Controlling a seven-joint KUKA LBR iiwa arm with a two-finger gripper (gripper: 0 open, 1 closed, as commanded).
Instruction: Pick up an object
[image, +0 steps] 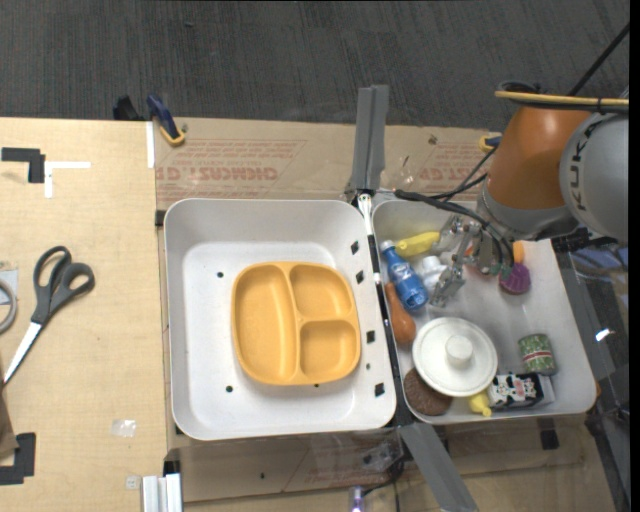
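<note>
While the grey and orange arm (545, 160) leans in from the right over the far half of the right bin (570, 400), the left bin (190, 400) holds only a yellow divided plate (297, 322) and plays no part in this step. Next in size, a white round lid with a knob (456, 354) sits in the near middle of the right bin, partly over a brown disc (428, 396). Far of it lie a blue bottle (404, 279) and a yellow banana-like toy (418, 242), close together. The gripper (458, 265) hangs just right of the bottle; its fingers look parted with nothing between them, though glare blurs them. A clean pick likely means centring on the bottle, straddling its narrow width and keeping off the lid's rim. Smaller still: a purple toy (515, 279), a green can (537, 352), a black-and-white carton (516, 390).
</note>
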